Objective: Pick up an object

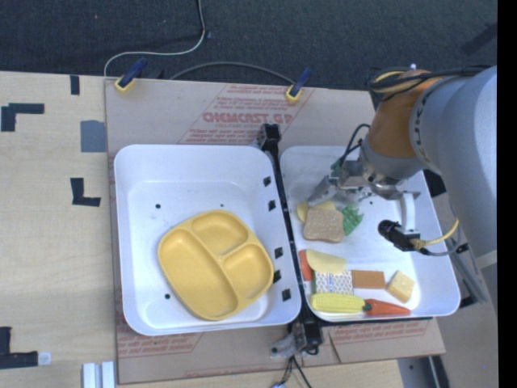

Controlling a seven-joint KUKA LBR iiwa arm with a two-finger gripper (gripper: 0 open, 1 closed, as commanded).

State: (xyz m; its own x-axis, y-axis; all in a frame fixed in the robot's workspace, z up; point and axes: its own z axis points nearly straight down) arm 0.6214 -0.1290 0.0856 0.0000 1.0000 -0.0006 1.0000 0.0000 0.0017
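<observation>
In the camera view, the gripper point(349, 186) hung low in the right bin point(440, 297); whether it was wide or narrow I could not tell. The bread slice point(324, 225) lay just below-left of it, beside a green toy point(352, 218). The left bin point(133, 176) held a yellow divided plate point(214, 263).

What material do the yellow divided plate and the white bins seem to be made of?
The yellow divided plate looks like moulded plastic, matte: uniform colour, rounded compartment ridges. The left bin and right bin look like thin, smooth white plastic with rounded corners, though coated metal is possible.
</observation>
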